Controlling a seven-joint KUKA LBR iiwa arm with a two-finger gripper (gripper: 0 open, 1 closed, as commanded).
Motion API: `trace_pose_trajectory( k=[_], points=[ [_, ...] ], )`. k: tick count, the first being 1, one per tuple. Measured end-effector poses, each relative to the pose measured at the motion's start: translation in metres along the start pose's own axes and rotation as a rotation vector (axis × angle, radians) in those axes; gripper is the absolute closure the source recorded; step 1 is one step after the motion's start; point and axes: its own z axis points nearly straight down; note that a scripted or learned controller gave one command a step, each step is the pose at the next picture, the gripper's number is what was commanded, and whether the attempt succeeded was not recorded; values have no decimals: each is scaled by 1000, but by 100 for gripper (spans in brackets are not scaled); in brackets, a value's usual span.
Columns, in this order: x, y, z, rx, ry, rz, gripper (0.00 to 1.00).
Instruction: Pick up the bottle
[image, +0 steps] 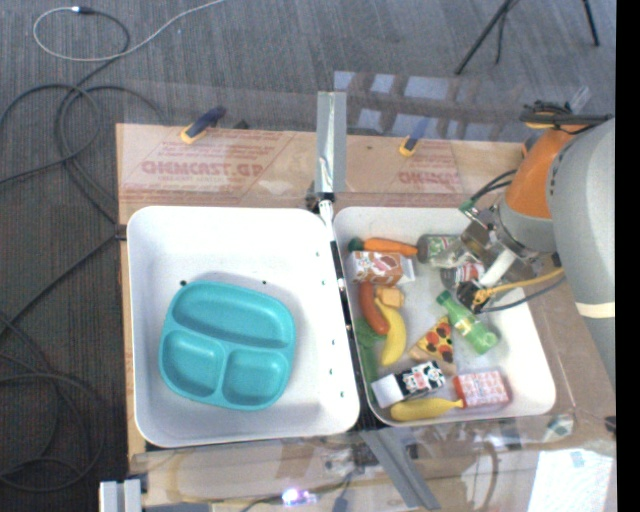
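– Green bottle (468, 322) status? Where is it sitting?

– Right bin (545, 390), right of centre. It's lying on its side, tilted, with one end toward 10 o'clock and the other toward 4 o'clock.

– Gripper?

– Gripper (472, 272) is over the same bin, just beside the bottle at its 12 o'clock. Contact with the bottle: can't tell. Whether the gripper is spread or closed: can't tell either, there's too much cable and bracket clutter around the tip. Nothing is visibly clamped in it.

– Arm pose?

– Grey arm (590, 220) comes in from 3 o'clock, with the orange band (535, 185) over the bin's rim at roughly 2 o'clock.

– Neighbours of the bottle?

– Pizza slice (435, 342) is just beside it at 9 o'clock and the red packet (482, 388) is near it at 6 o'clock. A silvery can-like item (437, 247) lies at the gripper's 10 o'clock, close to it.

– Rest of that bin?

– Carrot (390, 246) is at the bin's 11 o'clock, with the snack packet (380, 267) right below it. Sausage (373, 310) and banana (393, 335) lie side by side toward 9 o'clock. Milk carton (410, 382) is at 7 o'clock, and the second banana (425, 408) lies against the near wall, just beside the carton.

– Left bin?

– Left bin (150, 260) holds the teal divided tray (228, 345), flat, slightly toward 6 o'clock of centre. It's well apart from the bottle.
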Motion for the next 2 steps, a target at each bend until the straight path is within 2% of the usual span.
trace_pose_trajectory(
  k=[1,2],
  points=[
    [0,-9,8,-16,-2,191,0],
    [-23,-35,9,-22,21,366,0]
  ],
)
